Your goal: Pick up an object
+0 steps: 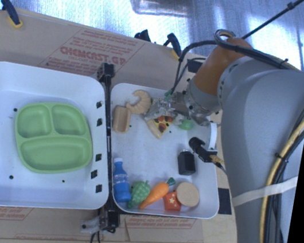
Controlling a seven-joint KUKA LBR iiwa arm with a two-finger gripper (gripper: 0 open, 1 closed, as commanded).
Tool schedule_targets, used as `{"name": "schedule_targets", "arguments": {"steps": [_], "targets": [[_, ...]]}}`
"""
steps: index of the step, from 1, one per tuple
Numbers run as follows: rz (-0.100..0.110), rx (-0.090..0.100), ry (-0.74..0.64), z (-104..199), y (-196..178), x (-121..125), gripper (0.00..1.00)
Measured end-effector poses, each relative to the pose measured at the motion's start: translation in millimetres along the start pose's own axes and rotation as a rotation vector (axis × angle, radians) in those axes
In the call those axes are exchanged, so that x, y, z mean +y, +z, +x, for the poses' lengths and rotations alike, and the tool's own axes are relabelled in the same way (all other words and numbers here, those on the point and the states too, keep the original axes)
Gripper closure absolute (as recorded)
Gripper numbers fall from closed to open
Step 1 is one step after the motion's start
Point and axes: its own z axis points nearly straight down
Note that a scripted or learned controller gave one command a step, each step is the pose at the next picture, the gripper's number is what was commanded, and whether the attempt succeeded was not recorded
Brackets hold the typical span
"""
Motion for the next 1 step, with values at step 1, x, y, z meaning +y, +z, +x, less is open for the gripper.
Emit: {"name": "schedule_targets", "arguments": {"steps": [1], "targets": [[0.003, 0.0, -0.007, 0.9, -10.7, 0.3, 1.0]]}}
